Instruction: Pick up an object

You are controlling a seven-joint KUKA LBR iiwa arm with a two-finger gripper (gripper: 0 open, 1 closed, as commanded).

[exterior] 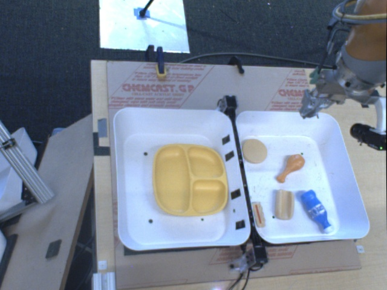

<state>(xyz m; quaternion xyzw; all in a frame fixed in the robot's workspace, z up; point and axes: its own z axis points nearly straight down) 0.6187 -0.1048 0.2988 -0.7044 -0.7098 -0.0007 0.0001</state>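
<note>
The right bin (338, 138) holds a round tan cookie (254, 150), an orange chicken drumstick (291, 167), a bread slice (284, 203), a small hot dog (258, 214) and a blue bottle (315, 209). My gripper (312, 106) hangs above the far rim of the right bin, up and to the right of the drumstick, with nothing seen in it. The left bin (133, 132) carries a yellow compartment plate (189, 179).
A blue and yellow clamp (159, 62) sits at the bench's far edge. A black divider strip (236, 168) runs between the bins. A white sheet (144, 16) lies on the dark floor behind. An aluminium bar (21, 162) leans at the left.
</note>
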